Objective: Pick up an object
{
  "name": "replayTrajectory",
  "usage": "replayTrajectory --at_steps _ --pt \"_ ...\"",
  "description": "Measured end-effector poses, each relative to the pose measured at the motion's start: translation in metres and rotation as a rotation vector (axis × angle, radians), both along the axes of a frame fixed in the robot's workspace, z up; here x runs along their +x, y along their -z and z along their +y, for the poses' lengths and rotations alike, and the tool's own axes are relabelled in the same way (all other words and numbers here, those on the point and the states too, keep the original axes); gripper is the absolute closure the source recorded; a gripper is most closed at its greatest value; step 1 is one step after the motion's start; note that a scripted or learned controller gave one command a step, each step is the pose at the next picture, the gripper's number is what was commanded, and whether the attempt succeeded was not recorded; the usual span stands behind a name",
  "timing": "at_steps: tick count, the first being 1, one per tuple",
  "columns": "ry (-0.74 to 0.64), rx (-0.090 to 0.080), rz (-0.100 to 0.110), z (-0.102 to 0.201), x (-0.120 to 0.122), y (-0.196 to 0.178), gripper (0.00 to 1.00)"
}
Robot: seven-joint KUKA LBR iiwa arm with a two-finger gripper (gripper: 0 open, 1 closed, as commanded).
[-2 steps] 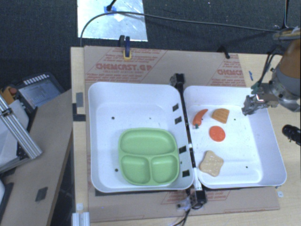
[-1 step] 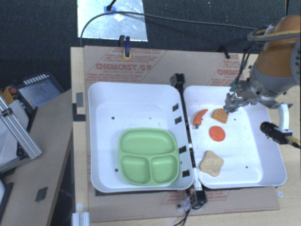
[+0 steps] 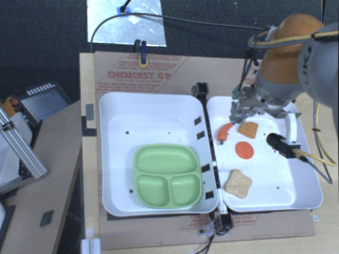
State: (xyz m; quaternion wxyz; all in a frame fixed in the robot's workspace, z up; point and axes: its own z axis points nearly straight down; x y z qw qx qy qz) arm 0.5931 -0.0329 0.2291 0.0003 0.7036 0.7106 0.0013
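You have the claw (image 3: pixel 240 115) low over the far end of the shallow white bin on the view's right (image 3: pixel 307 192), hanging from the grey arm with the orange band (image 3: pixel 290 41) that reaches in from that side. From this slant you cannot tell whether the claw is spread or pressed together, and nothing can be seen caught in it. Right beneath its tip sit two of your candidates: a tan square cracker-like piece (image 3: pixel 248 129), lying flat just nearer the camera than the claw, and a slim orange-red curved piece (image 3: pixel 224 132) just beside it, towards the bin's left wall. You cannot tell whether the claw touches either one. A little nearer the camera lies a flat orange-red round disc (image 3: pixel 244 150), apart from both of them, and nearer still, towards the near-left corner of the same bin, rests a pale tan toast-shaped slab (image 3: pixel 238 184), well clear of the claw. The shallow white bin on the view's left (image 3: pixel 114 115) holds a light green three-compartment plastic tray (image 3: pixel 167 174), which lies flat in the near half, close to the wall shared with the other bin. A black strip (image 3: pixel 205 131) runs along the seam where the two bins meet. Both bins rest on a brown cardboard sheet with red print (image 3: pixel 140 73), which lies on the pale wooden desk (image 3: pixel 63 163), and a blue and yellow clamp (image 3: pixel 142 54) grips the sheet's far edge.
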Motion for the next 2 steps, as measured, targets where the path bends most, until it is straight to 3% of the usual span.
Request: replayTrajectory --at_steps 2 --pt "0.001 0.0 -0.001 0.095 0.029 0.004 1.0"
